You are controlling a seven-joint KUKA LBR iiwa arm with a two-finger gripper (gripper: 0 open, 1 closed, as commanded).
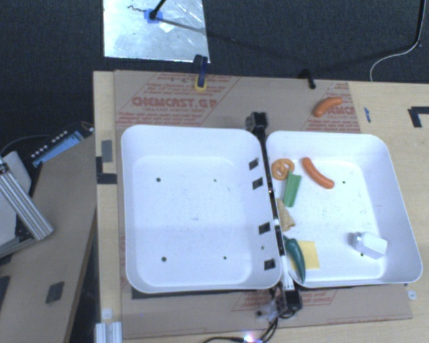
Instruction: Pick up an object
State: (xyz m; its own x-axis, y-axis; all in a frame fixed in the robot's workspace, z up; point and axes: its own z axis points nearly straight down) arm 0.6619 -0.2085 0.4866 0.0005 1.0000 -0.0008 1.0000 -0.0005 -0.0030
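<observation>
The right bin (386,191) holds several small objects. An orange sausage (318,172) lies near its top, beside an orange pretzel-shaped ring (282,168). A light green piece (292,189) lies just below the ring. A tan piece (286,216) rests against the bin's left wall. Lower down sit a dark green pepper (295,254) and a yellow square (309,254). A white and grey block (368,244) lies at the lower right.
The left bin (193,206) stands beside the right one, with black clips (261,184) along the shared wall. A second orange sausage (328,106) lies outside on the cardboard behind the right bin. A yellow and blue clamp (199,73) sits at the board's far edge.
</observation>
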